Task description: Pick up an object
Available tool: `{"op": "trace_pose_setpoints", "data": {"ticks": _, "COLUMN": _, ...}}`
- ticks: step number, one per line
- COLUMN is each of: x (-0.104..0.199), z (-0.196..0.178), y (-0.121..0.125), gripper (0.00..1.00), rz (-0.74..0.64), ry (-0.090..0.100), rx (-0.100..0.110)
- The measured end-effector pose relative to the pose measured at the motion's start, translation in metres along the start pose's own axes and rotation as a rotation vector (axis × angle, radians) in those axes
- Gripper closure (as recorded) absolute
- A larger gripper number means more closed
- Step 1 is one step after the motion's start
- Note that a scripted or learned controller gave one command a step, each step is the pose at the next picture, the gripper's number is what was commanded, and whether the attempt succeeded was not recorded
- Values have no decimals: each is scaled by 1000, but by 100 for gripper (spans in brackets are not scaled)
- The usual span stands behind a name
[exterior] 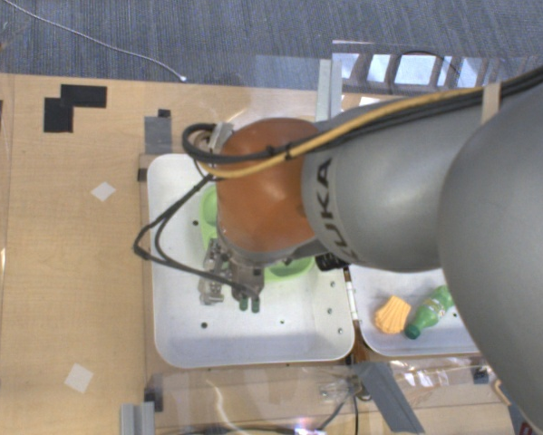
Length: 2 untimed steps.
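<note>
Two bins: left bin (176, 333) and right bin (434, 341), side by side on the table (63, 270), seen from the fixed camera above.
Arm: reaching in from the right, orange band (262, 188) over the left bin, hiding much of its middle.
Pincer: (249, 304) low over the left bin's white floor, dark fingertips (244, 304) pointing down, close together with hardly a gap; nothing seen between them, so empty-handed by the look of it.
Nearest candidate: green object (289, 267), lime-coloured, peeking out under the wrist and at its left side; shape mostly hidden, perhaps a ring or shallow dish; lying just behind the fingertips, not between them.
Other candidates: yellow object (392, 314) and green bottle (430, 313) in the right bin, touching or nearly so, well apart from the pincer.
Step in hand: likely settling on a grasp in the left bin.
Doing it well: open wider first; shift back over the green object's rim rather than bare floor; straddle one edge with a finger each side; descend square, close firmly, lift straight.
Risks: closing on nothing; thin rim slipping out; cable loop (162, 229) snagging on the bin wall.
</note>
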State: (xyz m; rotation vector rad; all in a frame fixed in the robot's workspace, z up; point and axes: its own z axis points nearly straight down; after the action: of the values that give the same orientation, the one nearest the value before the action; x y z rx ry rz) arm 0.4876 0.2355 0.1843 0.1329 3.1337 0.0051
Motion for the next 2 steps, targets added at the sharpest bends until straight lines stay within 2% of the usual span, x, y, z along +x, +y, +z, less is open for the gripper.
{"op": "trace_pose_setpoints", "data": {"ticks": 1, "x": -1, "z": -115, "y": 1, "gripper": 100, "rz": 383, "ry": -4, "rx": -3}}
{"op": "trace_pose_setpoints", "data": {"ticks": 2, "x": -1, "z": -52, "y": -14, "gripper": 100, "rz": 234, "ry": 2, "rx": 3}}
